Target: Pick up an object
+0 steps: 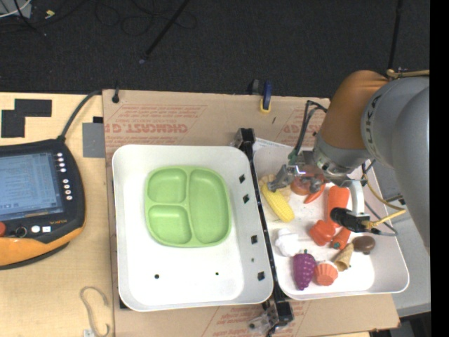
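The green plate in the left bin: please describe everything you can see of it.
The green plate is light green, looks like plastic, and has rounded corners and three compartments: two smaller at left, one long at right. It lies flat, right side up, in the left bin, slightly tilted to its walls. Nothing lies in it or touches it.

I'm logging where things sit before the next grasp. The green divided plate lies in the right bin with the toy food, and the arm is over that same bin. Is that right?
Not quite. The camera view shows the green divided plate lying alone in the left bin. The toy food, such as the corn and the purple grapes, is in the right bin, and the arm's gripper is over that right bin.
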Tool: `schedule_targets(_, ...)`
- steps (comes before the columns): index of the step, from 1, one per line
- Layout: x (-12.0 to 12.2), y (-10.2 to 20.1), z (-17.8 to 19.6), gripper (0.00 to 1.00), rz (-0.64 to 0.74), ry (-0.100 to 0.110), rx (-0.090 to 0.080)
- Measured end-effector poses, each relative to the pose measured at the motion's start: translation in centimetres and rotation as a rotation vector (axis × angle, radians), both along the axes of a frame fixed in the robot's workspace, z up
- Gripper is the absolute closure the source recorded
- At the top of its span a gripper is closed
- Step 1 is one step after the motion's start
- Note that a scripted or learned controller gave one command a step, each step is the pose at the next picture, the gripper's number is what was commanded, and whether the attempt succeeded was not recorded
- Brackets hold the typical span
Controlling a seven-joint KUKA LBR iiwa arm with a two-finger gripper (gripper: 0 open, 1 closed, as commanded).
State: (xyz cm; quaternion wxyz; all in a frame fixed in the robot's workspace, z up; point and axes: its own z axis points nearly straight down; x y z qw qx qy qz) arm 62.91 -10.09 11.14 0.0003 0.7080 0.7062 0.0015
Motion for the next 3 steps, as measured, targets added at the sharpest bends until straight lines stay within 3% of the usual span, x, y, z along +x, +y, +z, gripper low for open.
schedule_targets(1,0.4,-0.4,-1.6,0.0,0.002,-0.005,-0.012)
schedule_targets(2,0.4,-0.6,-0.3,1.0,-0.001,-0.003,-0.012)
schedule_targets(3,0.2,-0.9,4.2,1.0,0.004,0.001,-0.002)
